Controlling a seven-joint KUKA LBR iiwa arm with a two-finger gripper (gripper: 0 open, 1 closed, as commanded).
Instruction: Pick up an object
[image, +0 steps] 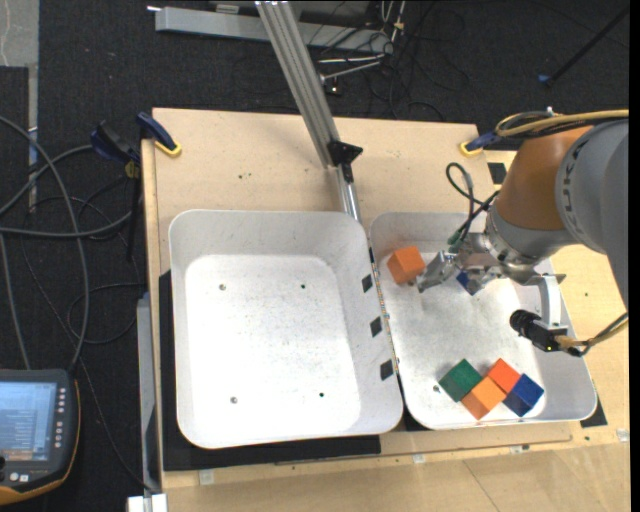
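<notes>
Wooden bench (250, 160) — two white bins (200, 240)

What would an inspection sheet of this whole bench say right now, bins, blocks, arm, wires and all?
Surface: wooden bench bearing a left bin and a right bin, both white and shallow, side by side.
Job's things: in the right bin, a lone orange block near the far left corner; a cluster by the near edge of green block, two orange blocks and blue block, touching.
Clutter: nothing seen in the left bin.
Grippers: gripper low over the right bin, just right of the lone orange block; no block seen between its fingers.
Cables: black cables on the floor at left; a yellow cable along the arm.
Surroundings: handheld screen at lower left; a metal pole slanting over the bench.
</notes>
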